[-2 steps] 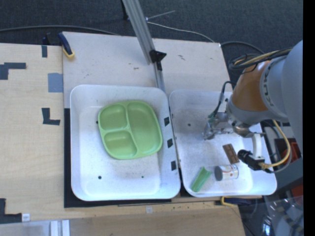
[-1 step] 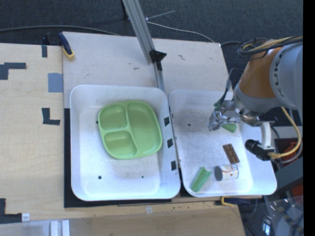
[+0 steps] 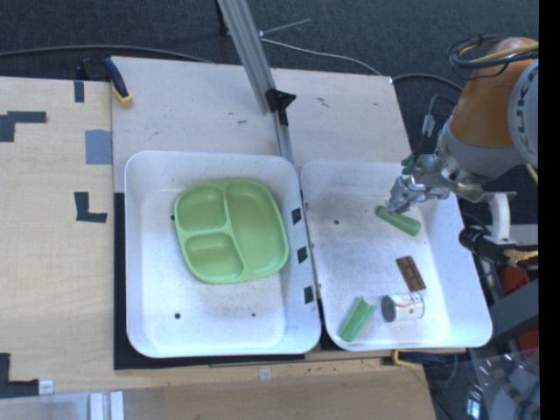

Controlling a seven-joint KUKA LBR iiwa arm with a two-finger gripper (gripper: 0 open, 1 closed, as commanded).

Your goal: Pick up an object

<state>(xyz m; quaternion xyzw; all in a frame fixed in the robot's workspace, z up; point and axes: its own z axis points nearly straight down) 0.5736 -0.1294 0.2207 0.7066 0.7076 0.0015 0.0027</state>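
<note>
The table was seen to carry two white bins, the left bin holding a green divided plate. In the right bin, a green cylinder was found at the jaws, just toward 6 o'clock of them, its long axis running from 10 to 4 o'clock. Whether the jaws were open or closed on it could not be told. Well apart toward 6 o'clock lay a brown bar, a small bottle and a green tube, none judged to be in the way.

We see a divided plate in the left bin; a stick, bar, bottle and tube share the right bin.
</note>
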